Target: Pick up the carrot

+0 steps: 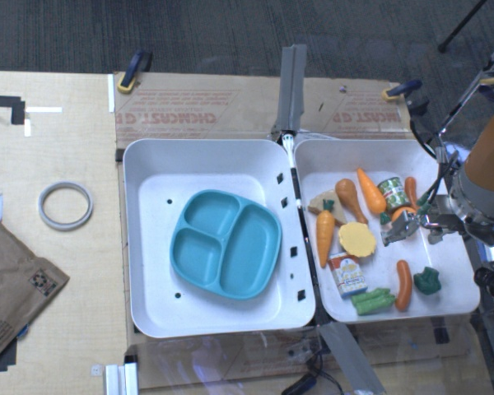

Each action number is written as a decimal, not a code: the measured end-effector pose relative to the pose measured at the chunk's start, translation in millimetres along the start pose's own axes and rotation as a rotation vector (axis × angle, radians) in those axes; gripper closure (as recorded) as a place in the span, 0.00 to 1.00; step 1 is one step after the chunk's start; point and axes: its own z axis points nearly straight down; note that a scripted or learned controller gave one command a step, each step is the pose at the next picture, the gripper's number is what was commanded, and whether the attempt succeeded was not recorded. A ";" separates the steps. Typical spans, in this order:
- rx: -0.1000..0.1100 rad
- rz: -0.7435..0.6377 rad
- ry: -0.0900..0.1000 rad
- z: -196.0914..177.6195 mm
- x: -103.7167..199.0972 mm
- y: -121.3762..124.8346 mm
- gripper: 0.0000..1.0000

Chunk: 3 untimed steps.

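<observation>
Two carrots lie in the right bin (461,299). One carrot (324,237) points toward the front beside the bin's left wall. A second carrot (370,191) lies slanted near the back, next to a brown pear-shaped piece (347,196). My gripper (399,229) reaches in from the right and hangs low over the middle of this bin, right of the yellow round piece (357,239). A small orange object (403,214) sits just behind the gripper, partly hidden by it. Both carrots lie apart from the gripper, to its left.
The right bin also holds a green can (391,192), a slim orange stick (411,189), a red sausage (403,284), broccoli (427,281), a green pod (372,301) and a small carton (348,273). A blue divided plate (226,243) rests in the left bin (148,220).
</observation>
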 end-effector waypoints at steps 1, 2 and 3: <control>-0.002 -0.019 0.000 4.6 -23.0 65.0 0.00; -0.002 0.209 0.001 109.4 -28.7 101.6 0.00; -0.001 0.342 0.000 109.4 -16.9 155.2 0.00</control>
